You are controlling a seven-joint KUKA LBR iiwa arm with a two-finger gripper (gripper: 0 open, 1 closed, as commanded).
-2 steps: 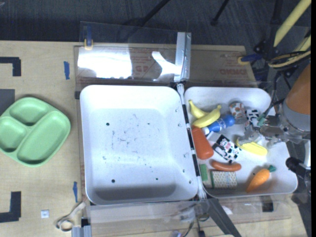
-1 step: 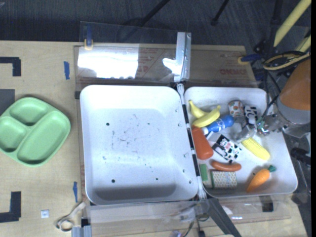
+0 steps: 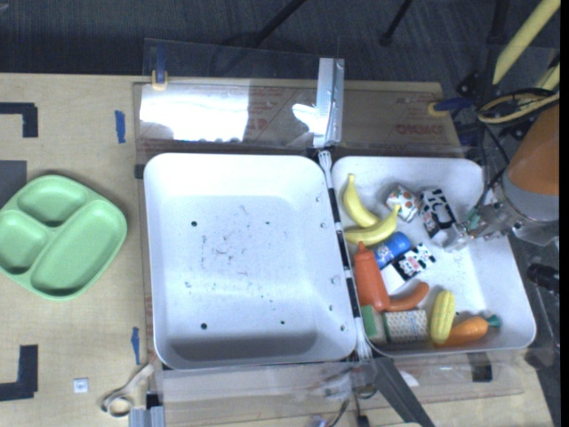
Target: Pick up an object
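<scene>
Gripper (image 3: 464,231) just right of black-white object (image 3: 436,210) (right bin).

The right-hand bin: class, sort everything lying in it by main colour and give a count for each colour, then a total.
Yellow: 2, a banana and a corn cob
Orange or red: 3, a bottle, a sausage and a carrot
Blue: 1, a small pack
Black and white: 2 small packs
White and orange: 1 crumpled pack
Green and tan: 1 box
Total: 10

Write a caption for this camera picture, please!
Robot gripper reaches over a white bin of toy food.
</scene>
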